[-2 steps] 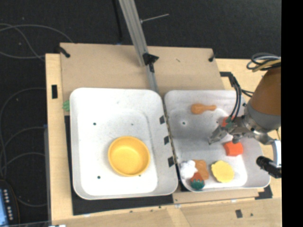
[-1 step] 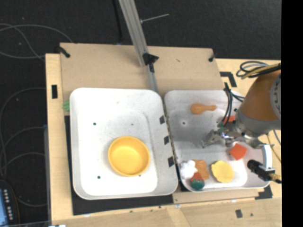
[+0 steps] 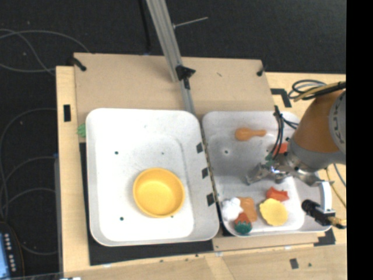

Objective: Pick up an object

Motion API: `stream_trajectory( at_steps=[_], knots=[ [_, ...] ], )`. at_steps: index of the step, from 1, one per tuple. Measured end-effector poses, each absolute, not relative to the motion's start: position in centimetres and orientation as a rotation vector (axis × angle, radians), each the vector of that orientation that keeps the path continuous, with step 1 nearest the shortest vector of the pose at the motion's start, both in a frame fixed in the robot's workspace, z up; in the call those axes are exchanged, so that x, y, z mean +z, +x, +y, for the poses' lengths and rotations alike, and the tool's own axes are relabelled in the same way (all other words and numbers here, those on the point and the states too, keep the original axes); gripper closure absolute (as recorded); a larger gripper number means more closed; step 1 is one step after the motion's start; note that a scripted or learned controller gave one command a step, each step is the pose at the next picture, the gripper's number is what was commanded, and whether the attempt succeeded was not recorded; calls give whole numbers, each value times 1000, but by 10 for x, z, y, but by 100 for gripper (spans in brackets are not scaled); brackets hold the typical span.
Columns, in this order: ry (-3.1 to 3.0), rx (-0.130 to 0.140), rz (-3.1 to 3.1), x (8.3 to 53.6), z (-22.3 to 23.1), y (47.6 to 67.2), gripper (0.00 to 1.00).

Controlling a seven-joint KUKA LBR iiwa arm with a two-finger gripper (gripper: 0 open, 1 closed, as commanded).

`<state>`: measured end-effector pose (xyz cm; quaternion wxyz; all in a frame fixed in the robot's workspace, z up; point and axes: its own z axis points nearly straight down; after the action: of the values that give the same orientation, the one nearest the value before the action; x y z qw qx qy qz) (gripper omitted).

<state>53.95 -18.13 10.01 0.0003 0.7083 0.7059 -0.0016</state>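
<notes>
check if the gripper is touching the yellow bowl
Apart. The camera view shows the gripper over the right bin, while the yellow bowl sits in the left bin.

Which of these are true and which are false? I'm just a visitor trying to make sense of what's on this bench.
1. A yellow bowl sits in the left bin. True.
2. The gripper is over the left bin. False: it is over the right bin, with the arm reaching in from the view's right.
3. The orange spoon-shaped piece lies apart from the other small objects, near the right bin's far edge. True.
4. The flat yellow piece is inside the yellow bowl. False: it lies in the right bin, near its front edge.
5. A white object lies in the right bin's front left corner. True.
</notes>
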Motion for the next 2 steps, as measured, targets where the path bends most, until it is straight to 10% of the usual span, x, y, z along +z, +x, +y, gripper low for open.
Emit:
stream_trajectory(
  at_steps=[1,2],
  knots=[
    [2227,2,2211,112,-182,541,100],
    [2214,5,2221,156,-181,546,100]
  ],
)
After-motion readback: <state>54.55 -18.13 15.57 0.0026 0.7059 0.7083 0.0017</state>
